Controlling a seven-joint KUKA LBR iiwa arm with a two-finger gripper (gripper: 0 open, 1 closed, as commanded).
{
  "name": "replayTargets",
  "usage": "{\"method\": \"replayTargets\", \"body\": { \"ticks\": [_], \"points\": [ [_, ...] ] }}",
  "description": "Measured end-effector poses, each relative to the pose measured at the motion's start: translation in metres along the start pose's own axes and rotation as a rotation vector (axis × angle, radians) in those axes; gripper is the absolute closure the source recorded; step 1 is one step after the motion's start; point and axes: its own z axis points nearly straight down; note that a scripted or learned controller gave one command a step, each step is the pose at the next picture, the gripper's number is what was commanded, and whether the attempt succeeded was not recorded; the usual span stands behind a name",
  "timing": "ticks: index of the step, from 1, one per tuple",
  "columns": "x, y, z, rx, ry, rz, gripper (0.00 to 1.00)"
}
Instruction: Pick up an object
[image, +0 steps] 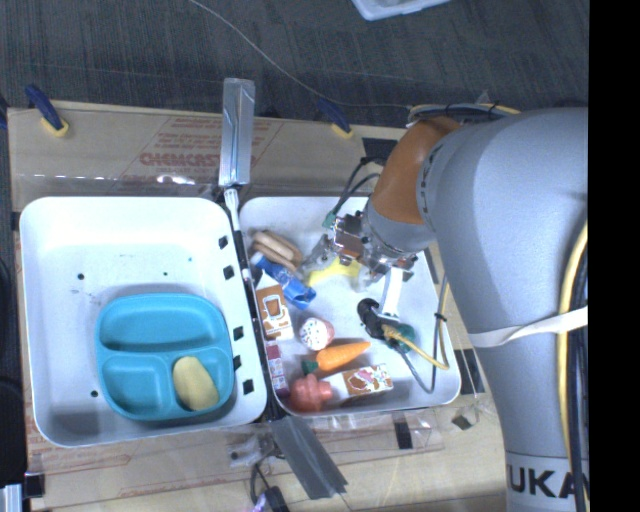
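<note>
Two white bins (40, 300) on the bench; left one with one blue tray (150, 340), one potato (196, 383); right one with one carrot (342, 354), my gripper (352, 250) low over it, grip unclear.

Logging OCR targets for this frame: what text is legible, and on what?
"UKA", the visible end of a word cut off at the frame edge: on the arm base.
Red print on the cardboard sheet behind the bins: too blurred to read.
Print on the small carton and the brown packet: too small to read.
</note>
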Motion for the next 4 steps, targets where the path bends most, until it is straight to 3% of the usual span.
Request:
{"method": "replayTargets", "body": {
  "ticks": [1,2,3,4],
  "points": [
    [0.005,0.049,-0.020,-0.001,0.002,0.341,0.00],
    [0.017,0.040,-0.116,-0.008,0.003,0.075,0.00],
    [0.008,-0.004,-0.061,0.005,0.001,-0.049,0.00],
    [0.001,0.008,0.000,0.001,0.002,-0.139,0.00]
  ]
}}
